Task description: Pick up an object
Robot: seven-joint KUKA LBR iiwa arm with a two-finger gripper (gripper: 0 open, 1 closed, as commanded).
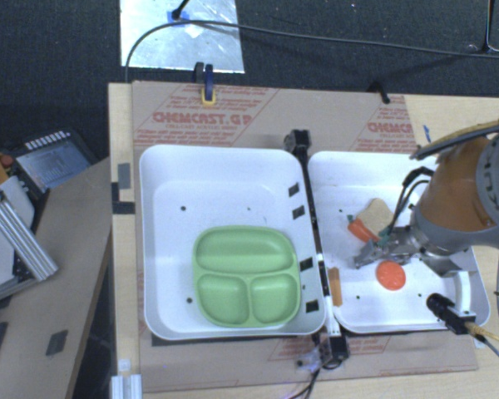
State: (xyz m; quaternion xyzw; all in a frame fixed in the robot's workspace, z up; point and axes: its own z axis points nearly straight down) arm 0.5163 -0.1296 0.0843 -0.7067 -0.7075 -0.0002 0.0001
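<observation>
Arm [461,194] reaches into right bin [341,177] | gripper [374,252] low over bin floor, finger state: cannot tell | orange round object [391,276] just near-right of it | tan block [376,214] far side | green divided tray [245,274] in left bin [170,223]

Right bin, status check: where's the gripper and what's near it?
Gripper low in right bin, over the toys. Orange ball just beside it, red-and-tan piece behind. Nothing seen held. Green tray in left bin.

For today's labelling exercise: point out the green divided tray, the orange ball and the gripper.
green divided tray [245,248]: camera view, top compartment floor.
orange ball [391,276]: camera view, its top.
gripper [373,254]: camera view, at the fingertips.
</observation>
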